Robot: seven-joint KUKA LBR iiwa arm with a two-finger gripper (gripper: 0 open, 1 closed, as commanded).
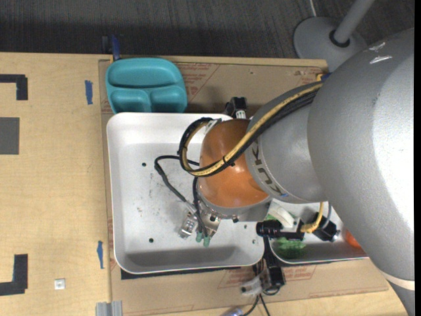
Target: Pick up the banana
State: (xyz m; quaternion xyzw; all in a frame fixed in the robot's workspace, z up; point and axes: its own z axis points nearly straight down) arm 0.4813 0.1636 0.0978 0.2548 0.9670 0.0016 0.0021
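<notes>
Reaching down w/ arm (342,130), jaws (197,230) low over left bin (131,176).

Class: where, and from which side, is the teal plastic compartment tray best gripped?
Pinch the teal plastic compartment tray by its raised outer rim, coming straight down from above: it lies flat and broad, so likely only a thin wall offers purchase.

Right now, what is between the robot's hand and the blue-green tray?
In the camera view, the white bin's bare floor and a loop of black cable lie between the hand and the teal tray.
</notes>
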